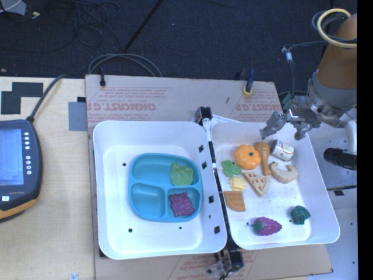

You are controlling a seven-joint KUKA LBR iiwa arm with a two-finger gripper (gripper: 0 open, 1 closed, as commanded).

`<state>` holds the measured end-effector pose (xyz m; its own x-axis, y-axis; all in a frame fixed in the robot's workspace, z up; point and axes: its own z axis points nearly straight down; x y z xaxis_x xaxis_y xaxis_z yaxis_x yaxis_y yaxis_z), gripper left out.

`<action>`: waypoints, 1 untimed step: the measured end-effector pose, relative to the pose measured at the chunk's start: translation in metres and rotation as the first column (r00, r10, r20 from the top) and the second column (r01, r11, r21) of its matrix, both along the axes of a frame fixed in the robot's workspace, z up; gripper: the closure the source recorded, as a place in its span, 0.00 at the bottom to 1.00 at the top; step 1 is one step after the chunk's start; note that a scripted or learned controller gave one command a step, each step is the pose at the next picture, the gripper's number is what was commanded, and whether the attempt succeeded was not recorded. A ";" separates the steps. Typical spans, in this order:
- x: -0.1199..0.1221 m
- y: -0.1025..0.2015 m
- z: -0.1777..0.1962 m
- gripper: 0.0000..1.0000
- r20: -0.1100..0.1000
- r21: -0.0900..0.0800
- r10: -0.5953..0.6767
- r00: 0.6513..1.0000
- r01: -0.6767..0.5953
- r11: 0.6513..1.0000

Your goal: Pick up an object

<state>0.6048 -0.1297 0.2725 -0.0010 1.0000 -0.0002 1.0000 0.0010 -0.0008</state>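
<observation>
Your pincer point(287, 125) hangs wide at upper right, holding nothing. The white cylinder point(283, 150) lies just below it.

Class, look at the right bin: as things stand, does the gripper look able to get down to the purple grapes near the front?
Probably yes. The purple grapes lie by themselves on the right bin floor, apart from the green piece beside them, with nothing on top. The gripper hangs over the bin's far edge, and nothing stands between.

Bright, even overhead light; both white bins point(111, 156) left of the gripper point(285, 125) glare slightly, shadows stay faint, the whole picture looks a bit soft.
</observation>
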 end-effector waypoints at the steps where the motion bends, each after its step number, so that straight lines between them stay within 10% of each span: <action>1: 0.000 -0.001 0.010 1.00 -0.001 0.001 0.001 1.000 -0.001 1.000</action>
<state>0.6049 -0.1303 0.2823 -0.0018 1.0000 0.0003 1.0000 0.0018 -0.0019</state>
